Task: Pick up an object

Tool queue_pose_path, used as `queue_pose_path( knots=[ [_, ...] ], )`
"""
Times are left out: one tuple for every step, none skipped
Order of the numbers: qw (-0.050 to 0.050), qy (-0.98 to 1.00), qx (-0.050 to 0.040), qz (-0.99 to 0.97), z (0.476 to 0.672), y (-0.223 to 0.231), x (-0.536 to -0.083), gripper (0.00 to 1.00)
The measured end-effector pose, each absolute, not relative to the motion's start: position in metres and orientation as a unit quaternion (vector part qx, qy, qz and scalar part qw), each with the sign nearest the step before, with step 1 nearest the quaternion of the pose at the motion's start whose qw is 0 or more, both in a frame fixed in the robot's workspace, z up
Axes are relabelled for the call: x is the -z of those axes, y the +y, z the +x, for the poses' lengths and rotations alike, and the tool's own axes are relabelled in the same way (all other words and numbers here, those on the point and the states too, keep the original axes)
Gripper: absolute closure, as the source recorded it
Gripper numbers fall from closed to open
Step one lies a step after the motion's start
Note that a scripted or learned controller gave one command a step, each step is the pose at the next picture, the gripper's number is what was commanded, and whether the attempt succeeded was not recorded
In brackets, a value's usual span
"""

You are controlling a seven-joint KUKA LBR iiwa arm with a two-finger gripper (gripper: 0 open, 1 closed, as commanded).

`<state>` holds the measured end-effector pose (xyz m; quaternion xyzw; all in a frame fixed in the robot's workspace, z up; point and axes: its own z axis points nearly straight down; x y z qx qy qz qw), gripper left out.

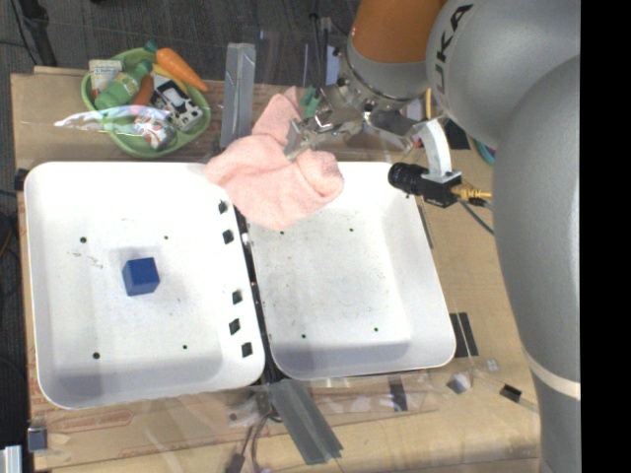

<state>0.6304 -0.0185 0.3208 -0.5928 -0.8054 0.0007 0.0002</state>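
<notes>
Apparently mid-grasp: the end effector (308, 136) sits at the far rim of the right bin (434, 304), fingers seemingly pinched into the pink cloth (276, 173) draped over that rim, so next should be a straight lift to check that the cloth comes clear.

Bench (39, 97), two white bins (59, 264), green bowl (128, 141)

Pink cloth (275, 172), soft and crumpled, bunched up at the far-left corner of the right bin (414, 304), draping over that bin's far rim and spilling across the divide toward the left bin (59, 363). Small blue cube (141, 276) sits flat on the left bin's floor, left of centre, well apart from the cloth.
</notes>
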Motion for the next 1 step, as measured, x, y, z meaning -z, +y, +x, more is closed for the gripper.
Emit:
queue_pose_path(
  knots=[
    [0.002,-0.806,-0.0022,-0.591,0.6560,-0.0540,-0.2659,1.00]
  ],
)
